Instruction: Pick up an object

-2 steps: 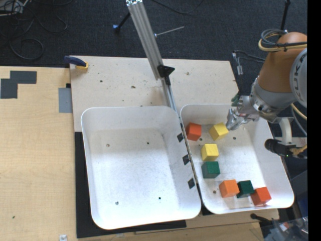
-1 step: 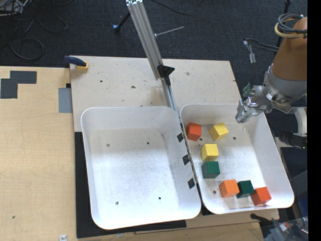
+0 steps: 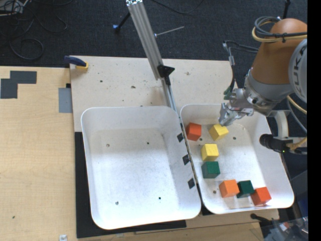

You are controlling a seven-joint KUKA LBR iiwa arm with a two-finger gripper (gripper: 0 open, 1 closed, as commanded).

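Observation:
My gripper (image 3: 226, 119) hangs over the back of the right bin (image 3: 273, 174), its tips just above and to the right of a yellow block (image 3: 218, 131). An orange-red block (image 3: 193, 131) lies to the left of that one. A second yellow block (image 3: 210, 151) sits nearer the front, with a dark green block (image 3: 210, 169) just below it. Along the front of the bin lie an orange block (image 3: 229, 188), a green block (image 3: 245, 188) and a red-orange block (image 3: 261, 196). Nothing shows between the fingers.
The left bin (image 3: 95, 134) stands beside the right one, with small black clips on the shared rim. A slanted aluminium post (image 3: 150, 44) rises behind the bins. A blue and yellow clamp (image 3: 76, 62) sits at the bench's back left corner.

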